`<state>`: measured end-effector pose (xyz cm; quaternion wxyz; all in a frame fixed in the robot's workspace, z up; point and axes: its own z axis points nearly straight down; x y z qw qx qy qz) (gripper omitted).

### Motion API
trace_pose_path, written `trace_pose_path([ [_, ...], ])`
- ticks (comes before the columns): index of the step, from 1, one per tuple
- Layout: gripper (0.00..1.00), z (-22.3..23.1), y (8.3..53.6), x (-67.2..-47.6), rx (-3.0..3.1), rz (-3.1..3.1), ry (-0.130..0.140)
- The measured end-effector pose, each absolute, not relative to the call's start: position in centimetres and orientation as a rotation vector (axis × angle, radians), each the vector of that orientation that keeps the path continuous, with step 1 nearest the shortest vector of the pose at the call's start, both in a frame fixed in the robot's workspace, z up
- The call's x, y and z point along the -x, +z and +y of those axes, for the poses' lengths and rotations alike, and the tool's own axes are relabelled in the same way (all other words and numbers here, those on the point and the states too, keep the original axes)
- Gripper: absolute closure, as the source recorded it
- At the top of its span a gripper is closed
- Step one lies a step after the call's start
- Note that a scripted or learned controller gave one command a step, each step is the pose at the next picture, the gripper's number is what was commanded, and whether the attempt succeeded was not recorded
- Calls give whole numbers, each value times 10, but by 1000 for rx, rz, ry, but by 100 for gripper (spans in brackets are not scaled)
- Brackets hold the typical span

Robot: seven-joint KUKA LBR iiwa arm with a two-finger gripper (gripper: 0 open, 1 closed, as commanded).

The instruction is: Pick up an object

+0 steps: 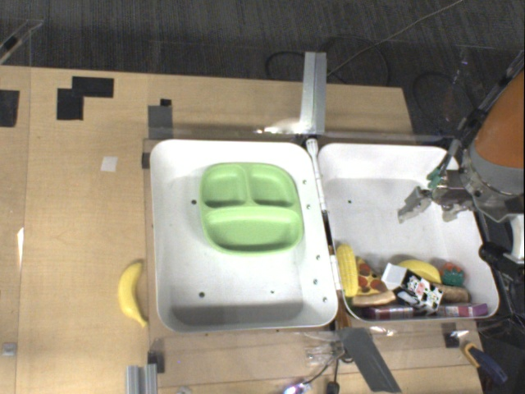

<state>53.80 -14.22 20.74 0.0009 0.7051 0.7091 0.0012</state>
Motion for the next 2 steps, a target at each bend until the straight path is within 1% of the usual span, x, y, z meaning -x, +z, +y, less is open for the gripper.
trace_pose_path([
  [1, 0, -184, 96, -498, -2272, 2165, 4],
  [2, 0, -137, 92, -493, -2144, 2269, 15],
])
